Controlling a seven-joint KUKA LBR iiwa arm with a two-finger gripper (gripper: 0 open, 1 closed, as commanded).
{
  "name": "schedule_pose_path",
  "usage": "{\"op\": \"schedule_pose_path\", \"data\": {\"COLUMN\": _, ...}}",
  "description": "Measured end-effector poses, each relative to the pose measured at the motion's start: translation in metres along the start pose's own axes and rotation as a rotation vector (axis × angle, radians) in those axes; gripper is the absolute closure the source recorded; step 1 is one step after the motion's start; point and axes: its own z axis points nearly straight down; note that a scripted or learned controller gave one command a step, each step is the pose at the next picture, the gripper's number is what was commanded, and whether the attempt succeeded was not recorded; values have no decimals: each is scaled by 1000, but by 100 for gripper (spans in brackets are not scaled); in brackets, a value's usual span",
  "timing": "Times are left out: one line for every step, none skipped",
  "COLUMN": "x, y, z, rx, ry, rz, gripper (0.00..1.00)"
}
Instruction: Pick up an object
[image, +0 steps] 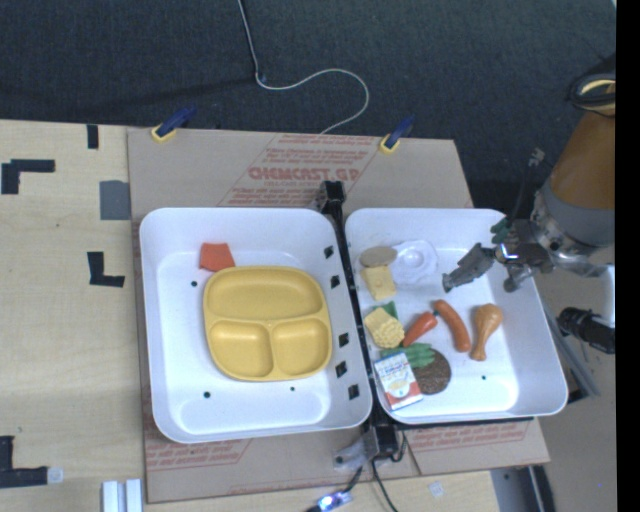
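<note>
right bin | toy foods lying loose: sausage, drumstick, carrot, corn

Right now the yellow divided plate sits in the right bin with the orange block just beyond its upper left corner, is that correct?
Not quite: the camera view shows the yellow divided plate in the left bin, not the right one. The orange block does lie just beyond its upper left corner. The right bin holds the toy food pieces, with the gripper above them.
</note>
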Motion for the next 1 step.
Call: {"op": "schedule_pose_path", "data": {"x": 0, "y": 2, "z": -5, "rx": -10, "ry": -2, "rz": -3, "gripper": 0}}
